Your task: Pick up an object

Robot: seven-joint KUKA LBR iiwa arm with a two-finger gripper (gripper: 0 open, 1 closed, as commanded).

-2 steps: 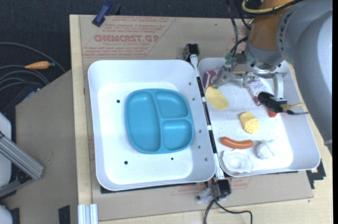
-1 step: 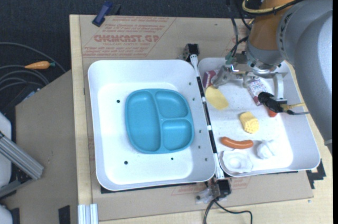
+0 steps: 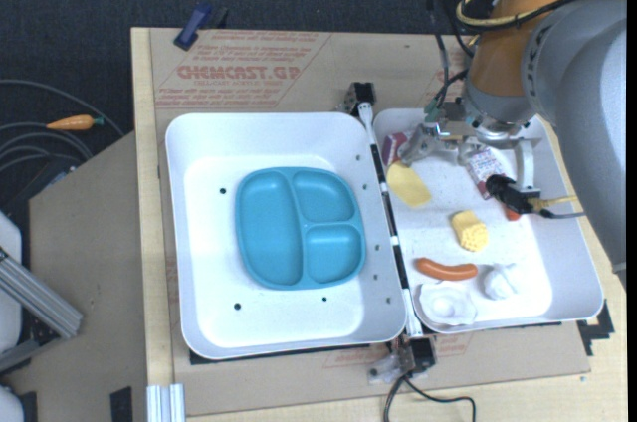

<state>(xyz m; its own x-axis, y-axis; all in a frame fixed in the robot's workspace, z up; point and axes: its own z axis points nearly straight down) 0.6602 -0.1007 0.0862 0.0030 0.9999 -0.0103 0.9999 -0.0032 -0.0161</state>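
The pale yellow piece (image 3: pixel 408 184) lies at the right bin's (image 3: pixel 557 296) left wall, just below the gripper (image 3: pixel 438 137); probably light hollow plastic, stiff and smooth, best pinched across its narrow middle; whether the gripper is apart or together I cannot tell; nearby lie a corn cob (image 3: pixel 469 231) and a sausage (image 3: pixel 447 269); the left bin (image 3: pixel 199 161) holds a blue divided plate (image 3: pixel 261 221)

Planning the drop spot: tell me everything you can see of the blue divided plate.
The blue divided plate is a rounded-corner tray, plastic by its look, with one long compartment on the view's left and two smaller ones on the right. It lies flat, slightly rotated, near the middle of the left bin, touching nothing but the bin floor. Nothing lies in its compartments.
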